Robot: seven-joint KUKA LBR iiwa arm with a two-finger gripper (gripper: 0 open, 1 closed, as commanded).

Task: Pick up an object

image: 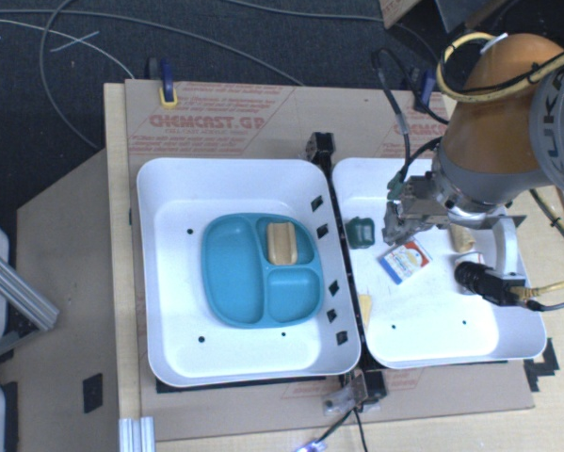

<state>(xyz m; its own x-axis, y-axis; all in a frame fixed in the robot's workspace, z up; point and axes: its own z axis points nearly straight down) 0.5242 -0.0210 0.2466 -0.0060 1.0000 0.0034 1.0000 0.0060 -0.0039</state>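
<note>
The arm leans in over the right bin (507,342), and the hand (401,235) hangs low near that bin's left side, just above a small flat packet (404,260) printed in blue, white and red. From where I stand I can't tell whether the hand is spread or pressed together; the wrist hides the tips. A small dark green piece (361,232) sits just beside it, close to the wall between the bins. If the packet is the target, it lies so flat that the tips might skate over it or only nudge it aside. The green piece is near enough to get bumped against the wall. In the left bin (169,252), a blue divided plate (230,281) with a tan block (282,243) sits well apart and looks safe.
</note>
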